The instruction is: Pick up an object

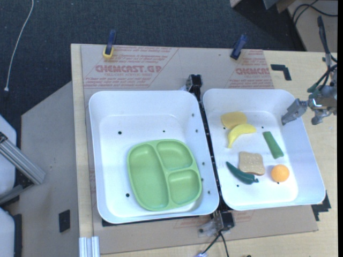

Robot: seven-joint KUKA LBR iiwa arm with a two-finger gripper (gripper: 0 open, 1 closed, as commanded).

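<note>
Orange ball (280, 173) lies near-right in the right bin (305, 159), well apart from the gripper (306, 111) hanging spread and empty over the far rim; better descend squarely, fingers straddling it.

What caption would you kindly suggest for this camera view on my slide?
Robot hand poised over the right bin of toy foods; a green divided plate sits in the left bin.

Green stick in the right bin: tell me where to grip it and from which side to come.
Probably grip the green stick across its narrow width at mid-length, coming straight down. It lies flat, long and slim, with bare floor of the right bin on both long sides, leaving the gripper room.
</note>
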